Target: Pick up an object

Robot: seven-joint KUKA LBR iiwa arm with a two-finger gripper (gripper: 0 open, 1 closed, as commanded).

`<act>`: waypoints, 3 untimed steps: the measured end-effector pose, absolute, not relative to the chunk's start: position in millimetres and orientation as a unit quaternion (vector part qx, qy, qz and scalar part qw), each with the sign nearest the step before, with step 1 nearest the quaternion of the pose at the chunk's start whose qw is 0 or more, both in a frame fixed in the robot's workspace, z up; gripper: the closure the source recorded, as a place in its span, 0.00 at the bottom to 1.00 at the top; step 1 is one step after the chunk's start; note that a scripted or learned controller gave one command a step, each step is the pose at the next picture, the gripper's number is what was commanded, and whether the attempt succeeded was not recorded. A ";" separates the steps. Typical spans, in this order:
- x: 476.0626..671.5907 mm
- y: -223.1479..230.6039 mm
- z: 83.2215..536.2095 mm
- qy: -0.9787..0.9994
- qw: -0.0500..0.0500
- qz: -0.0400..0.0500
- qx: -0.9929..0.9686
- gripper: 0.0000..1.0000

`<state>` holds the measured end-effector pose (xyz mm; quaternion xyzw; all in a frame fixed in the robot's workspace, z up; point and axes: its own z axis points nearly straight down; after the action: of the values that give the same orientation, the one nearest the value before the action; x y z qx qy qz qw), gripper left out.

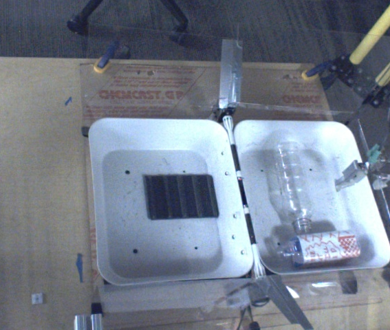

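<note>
Two shallow white bins sit side by side on the wooden bench [23, 184]. The left bin [105, 150] holds one thing: a dark ribbed tray [181, 196], flat, roughly at the centre of the floor.

The right bin [256, 143] holds two things. One clear plastic bottle [291, 177] lies on its side in the middle, its base toward twelve o'clock and its neck toward six o'clock. One can [325, 247] with a red-and-white pattern lies on its side at the six o'clock end, its length running across from nine to three o'clock. The bottle's mouth comes just beside the can's left part; whether they touch cannot be told.

The gripper [351, 175] shows at the bin's three o'clock edge, a pale grey metal piece reaching in over the rim, well apart from the can and near the bottle's right side without touching it. Nothing lies between its tips. How wide the hand stands cannot be told from this angle.

Behind the bins, at twelve o'clock, a clear sheet with red lettering [139, 93] lies on the bench, pinned by two clamps, one [109, 56] at its left and one [325, 69] at its right.
</note>
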<state>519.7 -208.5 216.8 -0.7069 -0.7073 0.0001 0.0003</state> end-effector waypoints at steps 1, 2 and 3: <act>479.2 -133.6 134.0 -0.709 0.001 0.000 -0.705 0.00; 547.7 -100.8 88.7 -0.704 0.001 0.001 -0.710 0.00; 547.9 -102.3 99.2 -0.703 -0.001 0.000 -0.711 1.00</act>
<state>547.9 -102.3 99.2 -0.7113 -0.7029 0.0003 -0.0007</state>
